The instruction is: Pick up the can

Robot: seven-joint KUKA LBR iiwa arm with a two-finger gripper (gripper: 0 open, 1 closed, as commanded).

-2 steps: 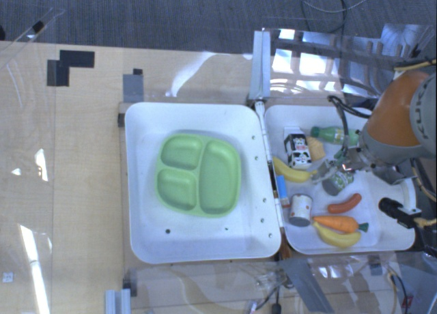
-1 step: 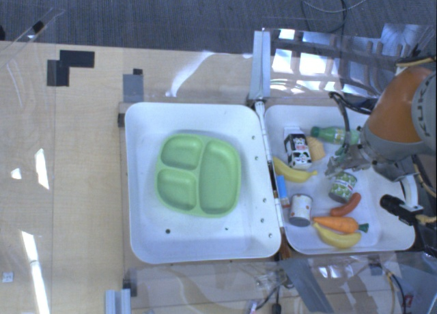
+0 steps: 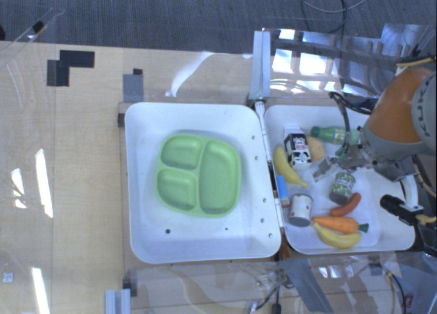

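Yellow banana point(image 3: 339, 239): nearest edge of the right bin point(image 3: 396, 237), touching the carrot point(image 3: 338, 224) just behind it.
Small can point(image 3: 299, 209): left of the carrot, lying by the bin's left wall, silver end up.
Can point(image 3: 343, 186): green-labelled, upright, behind the red sausage point(image 3: 345, 204), directly below the gripper.
Gripper point(image 3: 339, 164): low over the can; whether the fingers are spread or closed, I cannot tell, and nothing shows between them.
Arm point(image 3: 403, 111): grey and orange, leaning in from the right above the bin.
Behind the can: milk carton point(image 3: 298, 150), second banana point(image 3: 287, 166), green bottle point(image 3: 334, 134).
Left bin point(image 3: 136, 183): green divided plate point(image 3: 199, 174), well apart from the can.
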